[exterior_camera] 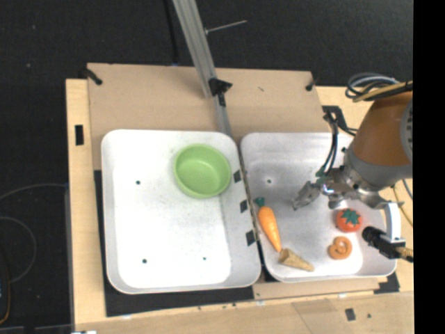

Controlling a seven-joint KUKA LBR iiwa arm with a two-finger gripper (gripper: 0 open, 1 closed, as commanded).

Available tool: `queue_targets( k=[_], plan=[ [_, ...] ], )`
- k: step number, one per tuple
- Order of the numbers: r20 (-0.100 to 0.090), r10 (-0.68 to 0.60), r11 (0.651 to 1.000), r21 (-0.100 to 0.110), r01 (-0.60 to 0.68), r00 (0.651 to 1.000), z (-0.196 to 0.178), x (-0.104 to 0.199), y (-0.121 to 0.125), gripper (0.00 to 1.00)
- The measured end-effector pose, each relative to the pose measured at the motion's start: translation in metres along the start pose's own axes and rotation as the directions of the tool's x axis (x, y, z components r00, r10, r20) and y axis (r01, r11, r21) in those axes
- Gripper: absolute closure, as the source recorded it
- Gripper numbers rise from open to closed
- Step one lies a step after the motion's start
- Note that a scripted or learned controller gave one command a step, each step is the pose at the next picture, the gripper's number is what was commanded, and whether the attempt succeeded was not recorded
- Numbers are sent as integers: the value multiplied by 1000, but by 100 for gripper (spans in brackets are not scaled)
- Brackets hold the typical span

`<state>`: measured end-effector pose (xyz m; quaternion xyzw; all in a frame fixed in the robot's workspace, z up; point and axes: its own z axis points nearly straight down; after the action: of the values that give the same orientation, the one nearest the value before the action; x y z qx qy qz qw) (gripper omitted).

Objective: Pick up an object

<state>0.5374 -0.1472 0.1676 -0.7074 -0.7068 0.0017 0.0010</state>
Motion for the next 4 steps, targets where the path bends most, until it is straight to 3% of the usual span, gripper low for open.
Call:
queue_targets(
  k=[1, 2, 4],
  plan=[
    [-1, 3, 1000, -4, -3, 1000, 52, 7, 6, 0],
    [-1, 7, 1000, -9, -7, 1000, 41, 6, 7, 100],
    [0, -4, 1000, -7, 4, 1000, -56, 17, 16, 100]
  ],
)
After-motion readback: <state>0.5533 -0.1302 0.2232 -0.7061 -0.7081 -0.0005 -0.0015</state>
